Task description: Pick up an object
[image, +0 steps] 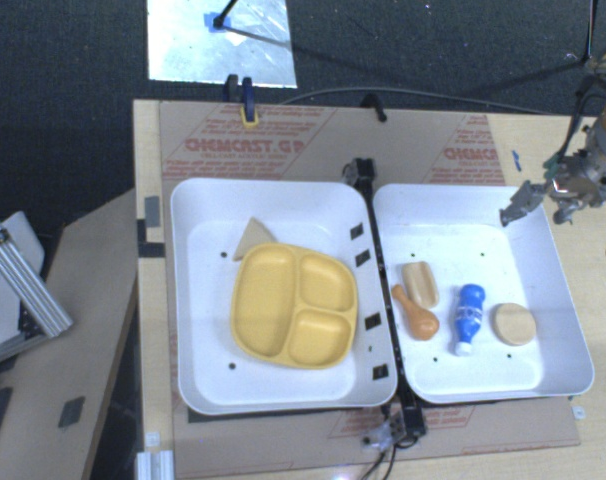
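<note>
– Object to pick up: which, and where?
– Starting at the grey two-finger gripper (520,208): hovering over the far right corner of the right-hand shallow white bin (555,268), above bare floor. Cannot tell how wide open; nothing seen in its hold. Nearest to it, towards the near side of the same bin: round tan disc (514,324), small blue-and-white plastic bottle (468,318), orange pear-shaped toy (415,313), pale tan oblong block (419,282) touching the toy.
– Step in hand?
– Approach, by the look of it; no grasp yet. Next, probably: move nearer and leftward, centre over one piece, then descend. Disc or bottle likeliest, both standing apart from their neighbours.
– And further out?
– Left-hand white bin (198,268), holding a yellow divided plastic plate (293,303).
– Anything hard to make out?
– Tan triangular piece (253,236), partly tucked behind the plate's far edge. Arm cut off at the right.
</note>
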